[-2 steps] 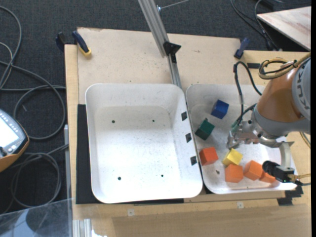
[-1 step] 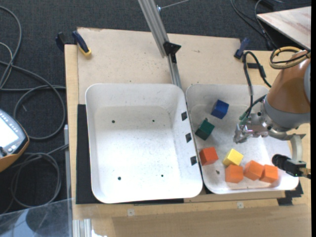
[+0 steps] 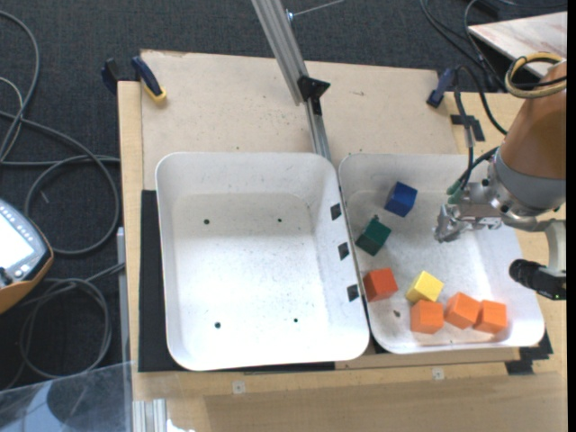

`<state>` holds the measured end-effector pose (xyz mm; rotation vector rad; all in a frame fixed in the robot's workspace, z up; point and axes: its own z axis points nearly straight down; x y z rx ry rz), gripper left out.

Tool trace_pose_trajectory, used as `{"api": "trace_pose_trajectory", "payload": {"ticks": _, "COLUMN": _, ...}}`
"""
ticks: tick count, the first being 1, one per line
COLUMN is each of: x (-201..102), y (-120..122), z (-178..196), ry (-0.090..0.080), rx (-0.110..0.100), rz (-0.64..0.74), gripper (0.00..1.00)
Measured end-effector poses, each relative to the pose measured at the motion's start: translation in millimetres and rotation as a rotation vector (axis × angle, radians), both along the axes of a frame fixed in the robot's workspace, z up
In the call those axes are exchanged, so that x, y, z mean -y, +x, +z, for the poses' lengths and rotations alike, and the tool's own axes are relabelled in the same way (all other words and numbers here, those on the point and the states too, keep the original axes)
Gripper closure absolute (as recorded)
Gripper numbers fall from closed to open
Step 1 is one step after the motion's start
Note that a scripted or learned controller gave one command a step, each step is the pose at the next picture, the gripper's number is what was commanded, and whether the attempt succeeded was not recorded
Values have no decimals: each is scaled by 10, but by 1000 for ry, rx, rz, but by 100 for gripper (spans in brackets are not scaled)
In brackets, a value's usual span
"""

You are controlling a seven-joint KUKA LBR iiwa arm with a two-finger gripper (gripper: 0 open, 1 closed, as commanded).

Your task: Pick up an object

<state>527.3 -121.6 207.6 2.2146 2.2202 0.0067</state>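
Hovering: gripper (image 3: 447, 226), jaws' state cannot be told, nothing seen gripped. Nearest: blue cube (image 3: 401, 198) just left; green cube (image 3: 373, 236) beyond. Advice: centre over one cube before descending.

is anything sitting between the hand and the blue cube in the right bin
Nothing visible does. The hand hangs over bare floor of the right white bin, and the small blue cube lies up-left of it with open floor between.
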Motion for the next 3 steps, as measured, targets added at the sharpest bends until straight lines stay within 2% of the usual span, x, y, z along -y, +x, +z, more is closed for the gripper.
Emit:
{"api": "trace_pose_trajectory", "payload": {"ticks": 1, "x": -1, "y": 20, "z": 543, "ry": -1, "rx": 1, "rz": 0, "gripper": 100}}
{"api": "trace_pose_trajectory", "payload": {"ticks": 2, "x": -559, "y": 220, "z": 600, "ry": 3, "rx": -4, "rz": 5, "gripper": 100}}
{"api": "trace_pose_trajectory", "payload": {"ticks": 3, "x": -1105, "y": 428, "z": 455, "ry": 2, "rx": -6, "rz": 4, "gripper": 100}}
